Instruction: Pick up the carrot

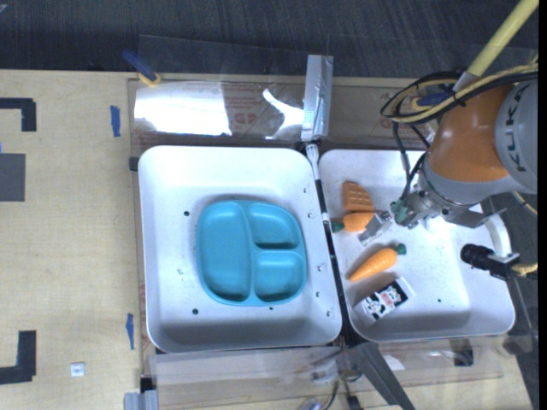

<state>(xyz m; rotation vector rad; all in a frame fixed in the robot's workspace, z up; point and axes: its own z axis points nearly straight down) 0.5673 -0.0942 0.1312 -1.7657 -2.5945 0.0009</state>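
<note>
Wooden bench (68, 246) carries two white bins; the left bin (162, 229) holds a blue divided tray (252, 250). At the right bin's centre the carrot (374, 264) lies ungrasped, the tool (382, 221) hovering at its twelve o'clock; whether it is open, I cannot tell.

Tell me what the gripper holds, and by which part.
Cannot be told. The gripper sits by a small carrot, while a larger carrot lies apart from it in the bin.

arm (521, 143): partial letters "KU" on grey housing | black-and-white packet (382, 300): print too small to read
</note>
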